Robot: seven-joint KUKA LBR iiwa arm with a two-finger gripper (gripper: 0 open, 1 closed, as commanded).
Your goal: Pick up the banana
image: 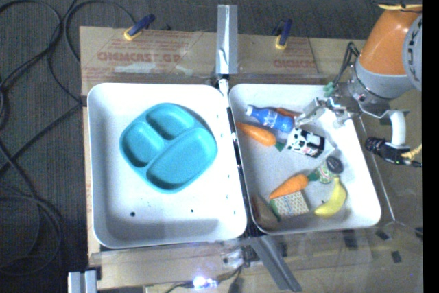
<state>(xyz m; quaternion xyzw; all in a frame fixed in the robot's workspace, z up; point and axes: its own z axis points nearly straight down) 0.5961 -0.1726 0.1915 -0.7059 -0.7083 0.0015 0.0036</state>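
Banana (332,201) at right bin's near corner, well apart from gripper (317,108).

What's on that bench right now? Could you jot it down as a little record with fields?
left bin: blue divided plate
right bin: banana, two carrots, bottle, small oddments
banana: near the right bin's front right corner, lying free
carrots: one just left of the banana, one by the bin's left wall
bottle: blue and white, lying on its side near the back
pincer: over the back of the right bin, well away from the banana
task state: banana not yet picked up
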